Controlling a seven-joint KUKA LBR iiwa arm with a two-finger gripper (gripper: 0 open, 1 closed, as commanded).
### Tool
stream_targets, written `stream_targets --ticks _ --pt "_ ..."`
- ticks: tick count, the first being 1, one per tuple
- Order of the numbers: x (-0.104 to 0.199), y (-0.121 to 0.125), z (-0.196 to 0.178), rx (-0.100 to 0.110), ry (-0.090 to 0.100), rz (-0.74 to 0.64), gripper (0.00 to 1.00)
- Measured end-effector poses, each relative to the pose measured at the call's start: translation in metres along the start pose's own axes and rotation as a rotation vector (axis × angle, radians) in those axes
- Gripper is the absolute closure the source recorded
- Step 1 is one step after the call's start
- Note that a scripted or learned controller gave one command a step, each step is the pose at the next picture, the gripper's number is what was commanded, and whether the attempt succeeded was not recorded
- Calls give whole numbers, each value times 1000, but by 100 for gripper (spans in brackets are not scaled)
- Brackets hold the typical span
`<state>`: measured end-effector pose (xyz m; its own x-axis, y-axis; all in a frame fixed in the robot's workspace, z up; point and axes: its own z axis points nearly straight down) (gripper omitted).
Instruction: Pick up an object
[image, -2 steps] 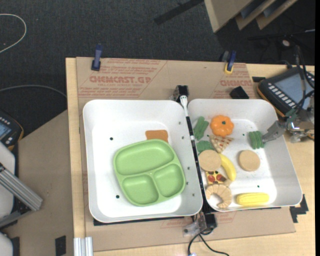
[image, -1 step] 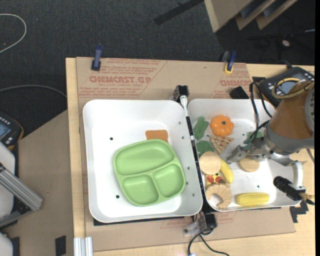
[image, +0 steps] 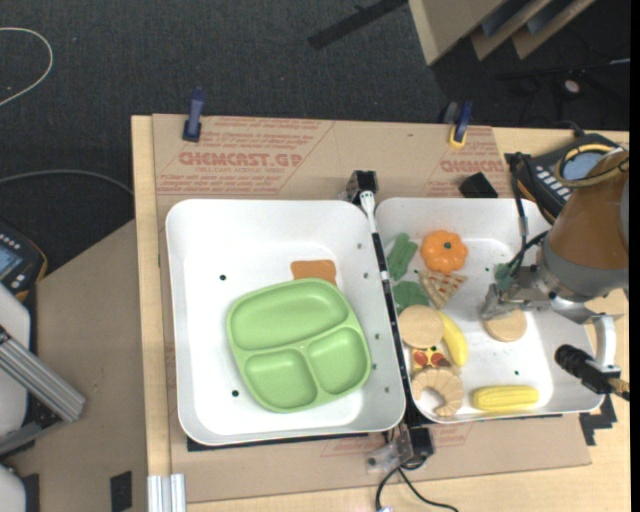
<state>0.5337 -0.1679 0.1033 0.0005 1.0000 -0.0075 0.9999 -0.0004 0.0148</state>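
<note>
My gripper (image: 505, 303) reaches in from the right and hangs low in the right bin (image: 480, 222), just above a round tan disc (image: 507, 328). Left of it lie an orange pumpkin (image: 443, 250), a criss-crossed waffle piece (image: 441, 287), two green leafy pieces (image: 402, 256) and a larger tan disc (image: 420, 325). Nearer the front are a yellow banana (image: 454, 343), a pizza slice (image: 431, 357), a tan croissant-like piece (image: 441, 387) and a yellow corn cob (image: 505, 398). Nothing shows between the gripper and the disc that tells of a hold.
The left bin (image: 200, 250) holds a green divided plate (image: 297, 343) and a small orange slab (image: 314, 270) behind it. The grey and orange arm (image: 590, 235) covers the right bin's far right side. A black clamp (image: 362, 184) sits at the bins' shared back corner.
</note>
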Motion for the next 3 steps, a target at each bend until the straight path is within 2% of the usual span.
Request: stream_targets --ticks 1,2,3 --pt "68 -28 19 19 12 -5 100" --pt "144 -6 -89 4 9 -10 100" --pt "220 -55 -110 18 12 -9 100"
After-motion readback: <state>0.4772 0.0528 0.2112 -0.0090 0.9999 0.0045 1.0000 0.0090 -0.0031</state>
